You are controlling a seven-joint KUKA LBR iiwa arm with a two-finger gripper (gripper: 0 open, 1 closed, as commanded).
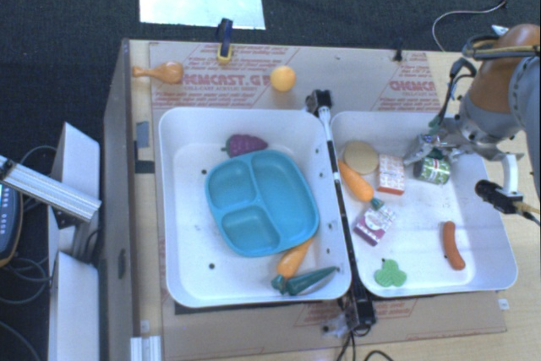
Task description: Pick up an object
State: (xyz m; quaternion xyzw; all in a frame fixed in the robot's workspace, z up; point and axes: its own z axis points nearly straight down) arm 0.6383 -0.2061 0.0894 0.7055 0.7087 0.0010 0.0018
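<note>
Two fingers [428, 150] sit just above the small green can [434, 171]; whether they grip it is unclear

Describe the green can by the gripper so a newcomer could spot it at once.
Look in the right bin, at its far right part, just under the gripper. The can lies there on its side, right of the red-and-white box. It is the only green cylinder with a shiny metal end.

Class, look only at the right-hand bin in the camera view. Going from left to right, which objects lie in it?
Carrot → patterned packet → sausage. The round tan disc, green leaf, red-and-white box and can overlap these in position, so they are left out.
</note>
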